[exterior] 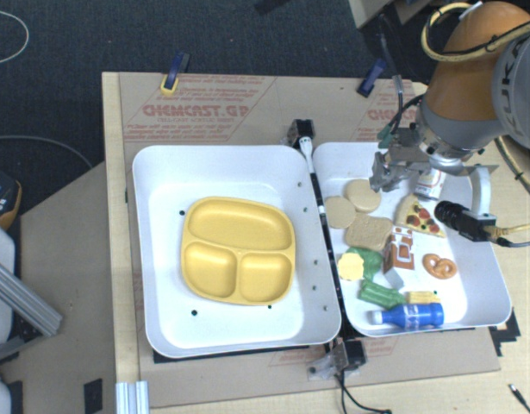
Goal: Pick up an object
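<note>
A: Which object is it after?

B: Hard to pin down, and any would do. The nearest candidates are the round tan cookie (363, 197) and the pizza slice (420, 217), both lying loose at the far end of the right bin (493, 293). The end effector (394, 172) hangs just above that corner, beside the cookie.

A: Is it pinching anything?

B: I see nothing between its tips, and from this angle I cannot tell how it is set.

A: What else is in that bin?

B: A second cookie (339, 211), a bread slice (368, 231), a pretzel (439, 266), a yellow piece (351, 266), a green piece (381, 296) and a blue bottle (408, 316) along the near wall. They are crowded, several touching, so a clean descent probably needs an item with free edges.

A: And the left bin (152, 231)?

B: It carries a yellow divided plate (238, 250), lying flat in the middle, well apart from the arm. The bins sit side by side on the worktop (118, 128), likely so things can be moved across.
</note>
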Controlling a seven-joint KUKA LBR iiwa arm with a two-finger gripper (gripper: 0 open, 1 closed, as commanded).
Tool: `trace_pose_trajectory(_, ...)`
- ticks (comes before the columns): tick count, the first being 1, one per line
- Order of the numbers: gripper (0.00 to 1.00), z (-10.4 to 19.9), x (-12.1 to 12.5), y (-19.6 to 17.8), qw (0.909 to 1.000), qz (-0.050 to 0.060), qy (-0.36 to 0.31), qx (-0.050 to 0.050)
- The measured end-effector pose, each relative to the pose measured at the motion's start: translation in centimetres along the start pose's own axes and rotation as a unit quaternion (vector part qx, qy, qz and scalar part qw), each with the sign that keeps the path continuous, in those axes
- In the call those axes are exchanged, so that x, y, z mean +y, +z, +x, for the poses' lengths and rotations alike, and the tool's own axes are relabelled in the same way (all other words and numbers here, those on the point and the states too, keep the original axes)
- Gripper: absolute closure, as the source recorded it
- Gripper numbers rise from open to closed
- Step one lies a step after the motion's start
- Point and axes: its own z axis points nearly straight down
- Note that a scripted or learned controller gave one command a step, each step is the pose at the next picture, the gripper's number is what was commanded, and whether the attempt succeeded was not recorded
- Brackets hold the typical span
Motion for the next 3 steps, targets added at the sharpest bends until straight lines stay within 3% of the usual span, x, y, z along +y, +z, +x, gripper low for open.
trace_pose_trajectory(1, 1.00, 1.9, 0.4, 0.3, 1.0000, 0.000, 0.001, -0.001)
trace_pose_trajectory(3, 1.00, 1.0, 0.5, -1.7, 1.0000, -0.004, 0.002, -0.002)
